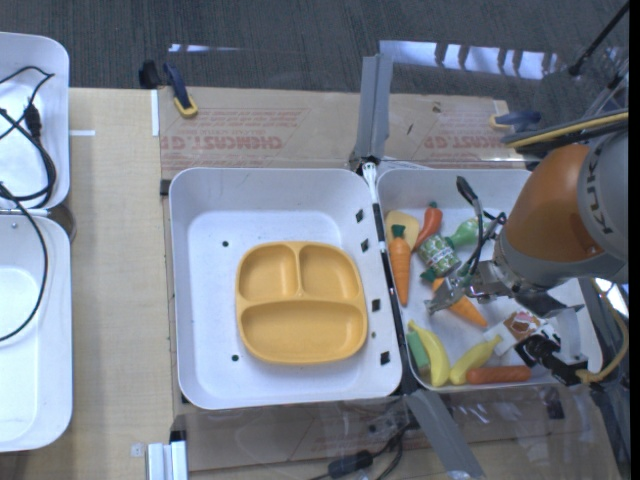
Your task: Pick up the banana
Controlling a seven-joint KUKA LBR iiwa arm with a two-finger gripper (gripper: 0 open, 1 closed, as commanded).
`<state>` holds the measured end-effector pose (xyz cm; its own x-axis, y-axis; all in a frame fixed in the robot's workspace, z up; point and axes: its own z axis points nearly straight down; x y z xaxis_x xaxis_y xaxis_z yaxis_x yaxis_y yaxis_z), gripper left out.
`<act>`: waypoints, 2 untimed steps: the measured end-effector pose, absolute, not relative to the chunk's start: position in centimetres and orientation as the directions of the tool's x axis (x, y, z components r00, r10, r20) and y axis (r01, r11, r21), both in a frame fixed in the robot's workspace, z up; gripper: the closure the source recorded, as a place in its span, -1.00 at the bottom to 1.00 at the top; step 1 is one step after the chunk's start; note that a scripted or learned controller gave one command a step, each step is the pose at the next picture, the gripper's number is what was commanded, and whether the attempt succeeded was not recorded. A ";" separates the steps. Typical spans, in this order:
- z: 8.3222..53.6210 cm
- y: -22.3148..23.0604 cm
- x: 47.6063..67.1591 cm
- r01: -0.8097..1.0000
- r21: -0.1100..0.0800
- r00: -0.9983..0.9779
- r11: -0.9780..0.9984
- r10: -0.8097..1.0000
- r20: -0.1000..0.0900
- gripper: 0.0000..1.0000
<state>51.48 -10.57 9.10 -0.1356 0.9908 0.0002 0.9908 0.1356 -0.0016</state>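
The banana (430,352) lies free near the front left corner of the right bin (520,180), beside a yellow bottle-like piece (474,358) and in front of the carrots, so the task looks to be at the approach step, with no grasp made. The claw (447,298) hangs low over the middle of that bin, just above an orange carrot (466,313), well short of the banana; whether it is spread or pressed together I cannot tell. Next it should shift toward the front left corner, align across the banana and descend.

We see the banana (431,352), yellow and gently curved, lying flat near the front left corner of the right bin (455,175), beside other toy food.
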 end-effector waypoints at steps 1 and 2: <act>19.1 -3.0 48.2 0.995 -0.002 -0.097 0.097 0.995 -0.001 -1.00; 19.1 -5.3 47.8 0.993 -0.001 0.117 -0.117 0.993 -0.001 -1.00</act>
